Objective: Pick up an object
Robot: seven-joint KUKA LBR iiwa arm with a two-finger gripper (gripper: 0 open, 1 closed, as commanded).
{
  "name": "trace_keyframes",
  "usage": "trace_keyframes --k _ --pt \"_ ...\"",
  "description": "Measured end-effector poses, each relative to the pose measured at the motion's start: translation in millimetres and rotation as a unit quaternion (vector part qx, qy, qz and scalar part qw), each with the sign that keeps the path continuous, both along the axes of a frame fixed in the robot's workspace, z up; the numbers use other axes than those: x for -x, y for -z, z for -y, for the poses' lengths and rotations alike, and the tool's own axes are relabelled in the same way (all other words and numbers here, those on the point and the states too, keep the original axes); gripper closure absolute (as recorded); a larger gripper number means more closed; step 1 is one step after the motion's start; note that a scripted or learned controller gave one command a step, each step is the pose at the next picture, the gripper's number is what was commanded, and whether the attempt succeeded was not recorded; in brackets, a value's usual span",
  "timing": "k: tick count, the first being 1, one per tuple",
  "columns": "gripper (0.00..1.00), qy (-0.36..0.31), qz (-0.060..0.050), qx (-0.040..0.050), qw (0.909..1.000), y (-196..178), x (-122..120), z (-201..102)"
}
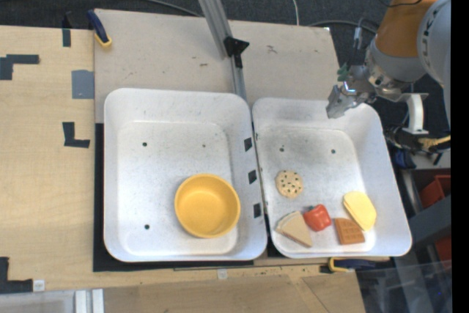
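The claw [341,102] hangs at the far right corner of the right bin [381,134], above its rim; whether its fingers are spread or closed cannot be told from this slant, and nothing shows between them. The arm [410,26] above it is cut off by the picture's right edge.

The things to pick all lie well apart from the claw, toward the bin's near side. Nearest the claw is a round speckled cookie [289,184], with no long axis to speak of. Beyond it sits a small red piece [317,217], perhaps a tomato or pepper, too small to be sure. Touching it on the side away from the arm is a tan wedge [294,229], its point aimed at the bin's near left corner. A yellow oblong piece [360,210] lies with its long axis running from the claw's side down toward the near rim, and an orange square cracker [349,232] rests just beside it.

In the left bin [117,157], farther from the claw, stands a yellow bowl [207,205], mouth up.
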State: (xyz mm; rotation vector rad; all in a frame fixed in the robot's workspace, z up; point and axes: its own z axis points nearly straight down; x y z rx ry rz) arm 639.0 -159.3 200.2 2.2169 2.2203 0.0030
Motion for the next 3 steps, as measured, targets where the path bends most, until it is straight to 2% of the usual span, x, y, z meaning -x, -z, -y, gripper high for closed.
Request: trace_keyframes --k 1,2,3 --pt "1.0 0.0 -0.002 -0.0008 1.0 -16 -1 -1" --pt "1.0 -0.002 -0.003 -0.0016 1.0 -11 20 -56" --pt "1.0 -0.003 -0.003 -0.002 1.0 -25 30 -108"
